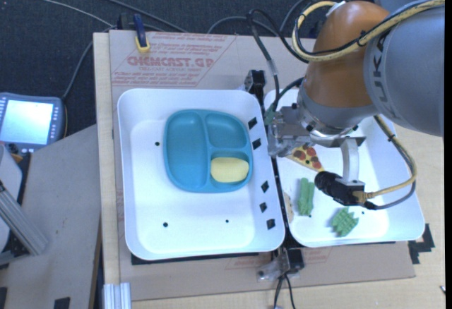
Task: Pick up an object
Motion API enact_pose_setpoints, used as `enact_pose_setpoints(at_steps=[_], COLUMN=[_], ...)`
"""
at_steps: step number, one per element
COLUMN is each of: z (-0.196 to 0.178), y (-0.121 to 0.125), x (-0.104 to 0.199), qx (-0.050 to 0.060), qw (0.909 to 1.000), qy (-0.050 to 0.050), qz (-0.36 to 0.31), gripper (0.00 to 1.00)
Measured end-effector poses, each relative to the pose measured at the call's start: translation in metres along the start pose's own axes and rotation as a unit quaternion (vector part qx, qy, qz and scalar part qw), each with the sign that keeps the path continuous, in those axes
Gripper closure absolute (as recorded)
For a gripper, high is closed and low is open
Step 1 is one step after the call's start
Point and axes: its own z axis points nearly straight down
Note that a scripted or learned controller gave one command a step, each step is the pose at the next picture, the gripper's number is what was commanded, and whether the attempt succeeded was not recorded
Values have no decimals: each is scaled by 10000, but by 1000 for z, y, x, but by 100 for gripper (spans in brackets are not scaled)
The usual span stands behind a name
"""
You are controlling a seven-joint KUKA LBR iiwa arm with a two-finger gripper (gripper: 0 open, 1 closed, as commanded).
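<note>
The arm's hand (295, 144) hangs low over the right bin (395, 223), just above a pizza slice toy (306, 156) at centre right; whether it is closed I cannot tell. Two green toys (305, 196) (344, 221) lie lower right. A blue tray (198, 149) holding a yellow piece (229, 170) fills the left bin (141, 159).

**Plastics, Metal and Board: Surfaces on the Worktop**

The two white bins, left (134, 180) and right (395, 223), are looking like smooth, moulded plastic with a soft sheen. The blue divided tray (191, 152) is appearing as matt plastic, and the yellow piece (229, 170) in it is showing a smooth, slightly glossy skin. The arm's orange band (339, 53) is gleaming, glossy against the satin grey casing (417, 68). The worktop (176, 53) is looking like brown paper-faced board with red print. The green toys (344, 221) are showing a ridged texture.
</note>
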Motion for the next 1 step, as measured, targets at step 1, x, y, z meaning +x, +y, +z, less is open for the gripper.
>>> enact_pose_setpoints(at_steps=[1], z=[1], y=[-6], x=[44], qx=[5], qw=[10000], qy=[-1], qz=[4], gripper=[100])
